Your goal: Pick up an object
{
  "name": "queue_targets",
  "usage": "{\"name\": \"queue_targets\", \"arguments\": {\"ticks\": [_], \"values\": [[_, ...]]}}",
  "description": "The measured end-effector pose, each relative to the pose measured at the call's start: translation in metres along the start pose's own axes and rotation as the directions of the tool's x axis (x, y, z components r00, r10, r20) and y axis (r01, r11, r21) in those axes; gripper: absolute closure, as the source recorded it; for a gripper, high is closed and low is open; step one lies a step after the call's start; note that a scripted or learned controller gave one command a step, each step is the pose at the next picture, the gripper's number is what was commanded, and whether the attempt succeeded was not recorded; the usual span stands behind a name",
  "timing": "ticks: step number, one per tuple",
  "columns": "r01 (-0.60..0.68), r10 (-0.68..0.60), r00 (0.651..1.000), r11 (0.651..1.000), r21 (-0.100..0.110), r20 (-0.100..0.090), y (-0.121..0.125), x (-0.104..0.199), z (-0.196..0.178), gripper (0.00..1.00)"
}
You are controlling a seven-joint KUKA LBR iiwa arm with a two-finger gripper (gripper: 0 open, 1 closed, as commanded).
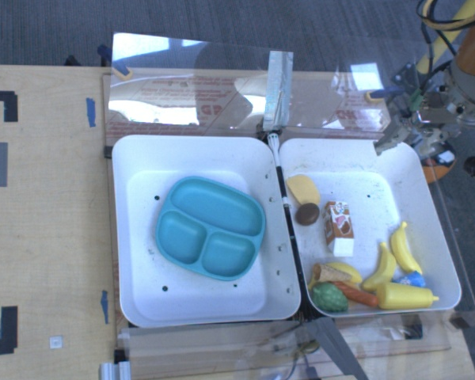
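Note:
The right bin (pixel 427 212) holds several toy foods. A yellow cylinder (pixel 302 188) and a brown ball (pixel 307 214) lie near its left wall. A brown and white carton (pixel 339 228) sits in the middle. A banana (pixel 402 248) lies at the right, and a second banana (pixel 380 271) lies next to it. Along the front wall are a yellow piece (pixel 405 295), a carrot (pixel 356 294) and a green vegetable (pixel 328 298). My gripper (pixel 408 133) hangs over the bin's far right corner, well apart from all of them.
The left bin (pixel 134 212) holds a blue divided plate (pixel 210 228). A clear panel (pixel 222 93) with a metal post (pixel 279 89) stands behind both bins. Yellow and black cables (pixel 443 14) loop above the arm at the top right.

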State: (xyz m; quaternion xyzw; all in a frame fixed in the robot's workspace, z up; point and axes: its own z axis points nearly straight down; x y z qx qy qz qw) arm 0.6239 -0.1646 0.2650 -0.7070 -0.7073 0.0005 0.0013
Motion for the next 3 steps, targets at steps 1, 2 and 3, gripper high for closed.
{"name": "queue_targets", "arguments": {"ticks": [1, 2, 3], "values": [[-0.026, 0.026, 1.000, 1.000, -0.005, 0.001, -0.058, 0.067, 0.176, 0.00], [-0.029, 0.029, 1.000, 1.000, -0.006, 0.002, -0.057, 0.066, 0.168, 1.00], [0.023, -0.023, 1.000, 1.000, -0.011, 0.000, -0.058, 0.121, 0.051, 1.00]]}}
